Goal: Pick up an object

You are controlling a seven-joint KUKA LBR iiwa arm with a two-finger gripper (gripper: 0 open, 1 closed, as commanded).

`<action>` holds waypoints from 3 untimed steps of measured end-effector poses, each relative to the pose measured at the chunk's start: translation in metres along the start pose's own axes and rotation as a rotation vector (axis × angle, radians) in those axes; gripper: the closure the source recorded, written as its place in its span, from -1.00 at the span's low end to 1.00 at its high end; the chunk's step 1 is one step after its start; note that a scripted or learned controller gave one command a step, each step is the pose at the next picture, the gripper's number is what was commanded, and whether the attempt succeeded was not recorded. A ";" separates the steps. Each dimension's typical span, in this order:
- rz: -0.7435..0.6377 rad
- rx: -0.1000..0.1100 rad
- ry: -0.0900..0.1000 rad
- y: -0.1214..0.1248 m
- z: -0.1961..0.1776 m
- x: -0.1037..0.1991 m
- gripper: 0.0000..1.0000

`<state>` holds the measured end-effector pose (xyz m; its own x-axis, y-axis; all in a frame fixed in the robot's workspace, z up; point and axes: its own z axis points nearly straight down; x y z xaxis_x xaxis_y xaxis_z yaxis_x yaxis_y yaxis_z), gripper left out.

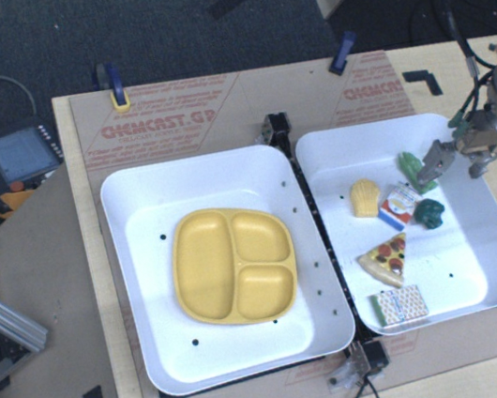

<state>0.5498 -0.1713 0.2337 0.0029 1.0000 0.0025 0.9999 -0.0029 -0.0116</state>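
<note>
Reaching in from the right, grey two-finger gripper (434,162) low over right white shallow bin (492,284), beside green leafy toy piece (410,163). Finger opening: cannot tell, nothing seen held. Nearby yellow corn-like toy (366,198), pizza slice toy (387,259), small printed box (401,305). Yellow divided plastic plate (233,264) in left white bin (136,261).

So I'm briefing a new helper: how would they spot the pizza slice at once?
Look in the right bin, the one without the yellow tray. Near its middle, toward the front, lies the pizza slice, just above a small patterned box. It is the only flat triangle, tan with red spots.
</note>
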 end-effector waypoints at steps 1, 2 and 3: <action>-0.003 -0.011 -0.003 0.002 -0.006 0.000 -1.00; -0.002 -0.004 0.000 -0.001 0.058 -0.002 -1.00; -0.002 -0.005 -0.001 0.003 0.119 -0.006 -1.00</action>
<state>0.5518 -0.1773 0.1148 0.0007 1.0000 0.0018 1.0000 -0.0007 -0.0070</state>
